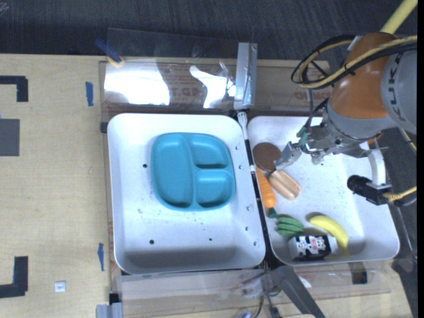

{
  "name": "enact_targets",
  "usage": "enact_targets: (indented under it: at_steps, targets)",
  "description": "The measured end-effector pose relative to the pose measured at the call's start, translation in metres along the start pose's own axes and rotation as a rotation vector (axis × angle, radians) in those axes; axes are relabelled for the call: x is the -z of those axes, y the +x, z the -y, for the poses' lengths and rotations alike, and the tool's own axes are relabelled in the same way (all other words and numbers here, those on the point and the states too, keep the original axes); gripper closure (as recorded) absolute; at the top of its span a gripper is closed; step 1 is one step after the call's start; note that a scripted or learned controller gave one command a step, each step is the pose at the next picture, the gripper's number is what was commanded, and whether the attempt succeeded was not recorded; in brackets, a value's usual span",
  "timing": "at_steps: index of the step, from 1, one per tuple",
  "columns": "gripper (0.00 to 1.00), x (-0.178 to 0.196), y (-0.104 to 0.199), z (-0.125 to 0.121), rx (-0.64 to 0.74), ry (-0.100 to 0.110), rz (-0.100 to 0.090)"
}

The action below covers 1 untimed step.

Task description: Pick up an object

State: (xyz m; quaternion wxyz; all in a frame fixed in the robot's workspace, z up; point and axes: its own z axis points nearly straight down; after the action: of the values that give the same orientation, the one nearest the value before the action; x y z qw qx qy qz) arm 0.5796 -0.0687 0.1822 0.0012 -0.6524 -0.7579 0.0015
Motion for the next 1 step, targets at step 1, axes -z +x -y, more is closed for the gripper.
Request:
enact_targets:
  at_steps: [1]
  targets:
    - [0.00, -0.0235, -0.0300, -0.0170, 0.064, 0.000, 0.000]
